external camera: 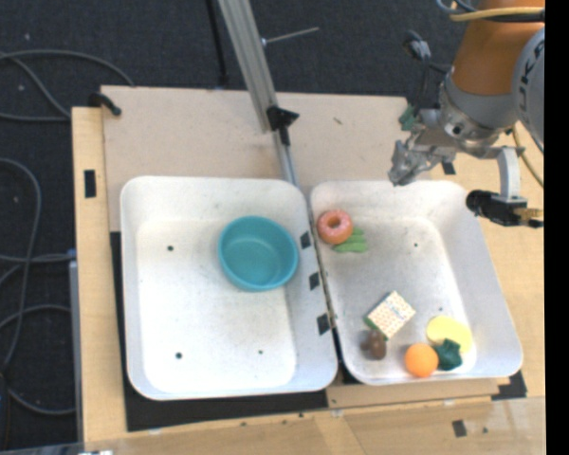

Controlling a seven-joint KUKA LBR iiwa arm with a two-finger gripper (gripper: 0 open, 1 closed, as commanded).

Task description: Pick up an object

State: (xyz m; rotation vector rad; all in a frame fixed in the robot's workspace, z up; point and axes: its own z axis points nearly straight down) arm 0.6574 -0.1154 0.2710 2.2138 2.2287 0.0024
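Note:
My gripper (pixel 404 171) hangs above the far edge of the right bin (pixel 412 218), with nothing between its fingers that I can see. Inside that bin, a pink doughnut-shaped ring (pixel 335 227) lies at the far left beside a small green piece (pixel 354 245). Near the front sit a chequered block (pixel 391 314), a dark brown ball (pixel 374 346), an orange ball (pixel 421 360), a yellow object (pixel 448 330) and a dark green object (pixel 449 355). A teal bowl (pixel 257 252) rests in the left bin (pixel 171 339).
A slanted aluminium rail (pixel 251 55) runs from the top down to the gap between the bins. A black fitting (pixel 498 207) sticks out at the right bin's far right corner. Cables lie on the dark floor to the left.

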